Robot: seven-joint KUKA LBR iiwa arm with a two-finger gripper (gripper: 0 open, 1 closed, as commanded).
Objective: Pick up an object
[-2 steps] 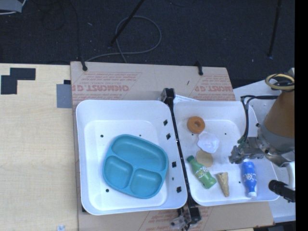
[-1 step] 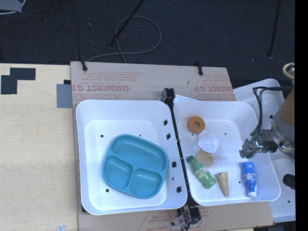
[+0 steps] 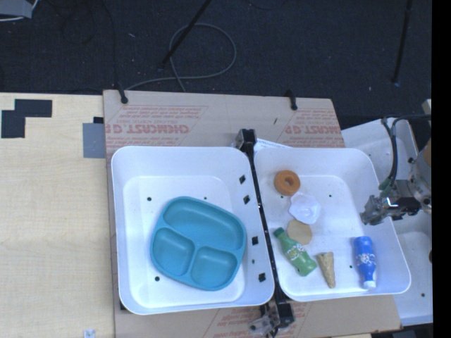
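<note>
The right bin (image 3: 352,162) holds a brown donut (image 3: 287,182), a white crumpled cup (image 3: 305,208), a tan round piece (image 3: 299,232), a green bottle (image 3: 296,252), a tan cone (image 3: 327,268) and a blue bottle (image 3: 363,260). My gripper (image 3: 379,210) hangs at the right bin's right rim, above and right of the blue bottle. Nothing shows between its tips. The arm comes in from the right edge.
The left bin (image 3: 134,182) holds a blue divided tray (image 3: 198,242). A black clip bar (image 3: 255,217) runs between the two bins. Cardboard (image 3: 211,122) lies under both bins, with a wooden bench top (image 3: 49,224) to the left.
</note>
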